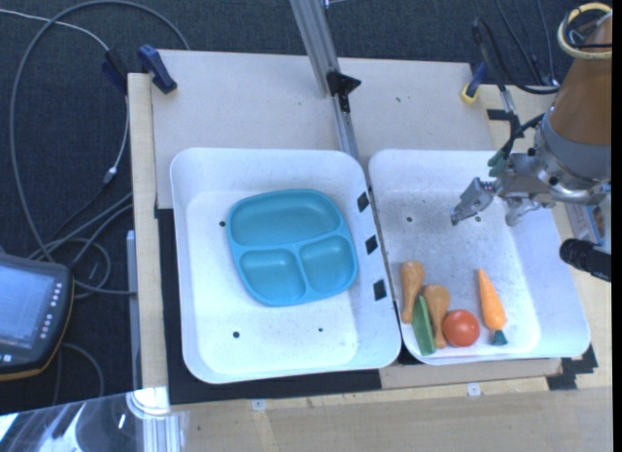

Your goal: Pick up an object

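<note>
Overhead view of two white bins, with the arm over the right one.

Camera view: the gripper (pixel 494 203) hangs over the upper part of the right bin (pixel 544 256), its two fingers (pixel 470 204) spread apart with nothing between them. The toy foods lie along the near edge of that bin, well apart from the gripper: a butternut squash (pixel 413 285), a second tan squash (pixel 437 310), a green stick-shaped piece (pixel 423 325), a tomato (pixel 462 328) and a carrot (pixel 491 303). The left bin (pixel 204 246) holds a blue divided plate (pixel 291 245) with three compartments. A grey metal pole (pixel 316 37) crosses the bench (pixel 243 100) above the bins.
</note>
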Robot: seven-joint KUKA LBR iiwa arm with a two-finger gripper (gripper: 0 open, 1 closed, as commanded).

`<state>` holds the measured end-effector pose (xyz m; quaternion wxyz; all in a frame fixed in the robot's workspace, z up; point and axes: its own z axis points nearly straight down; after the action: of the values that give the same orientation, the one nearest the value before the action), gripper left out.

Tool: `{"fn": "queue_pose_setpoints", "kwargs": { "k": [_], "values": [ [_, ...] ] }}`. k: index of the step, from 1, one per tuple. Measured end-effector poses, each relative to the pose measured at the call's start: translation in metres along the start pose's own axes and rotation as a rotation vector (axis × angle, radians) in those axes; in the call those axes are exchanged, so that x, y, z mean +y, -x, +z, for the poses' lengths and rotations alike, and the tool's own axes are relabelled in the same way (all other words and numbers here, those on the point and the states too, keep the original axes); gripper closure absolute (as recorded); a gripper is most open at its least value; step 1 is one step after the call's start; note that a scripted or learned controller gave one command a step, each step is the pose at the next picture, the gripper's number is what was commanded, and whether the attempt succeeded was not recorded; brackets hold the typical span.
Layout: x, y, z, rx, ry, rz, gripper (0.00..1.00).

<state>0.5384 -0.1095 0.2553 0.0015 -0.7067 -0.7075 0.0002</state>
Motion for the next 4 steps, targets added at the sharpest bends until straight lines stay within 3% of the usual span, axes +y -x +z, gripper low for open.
{"fn": "queue_pose_setpoints", "kwargs": {
  "k": [1, 4],
  "values": [
    [0.000, 0.000, 0.000, 0.000, 0.001, 0.001, 0.00],
    [0.000, 0.003, 0.161, 0.001, -0.006, 0.001, 0.00]
  ]
}}
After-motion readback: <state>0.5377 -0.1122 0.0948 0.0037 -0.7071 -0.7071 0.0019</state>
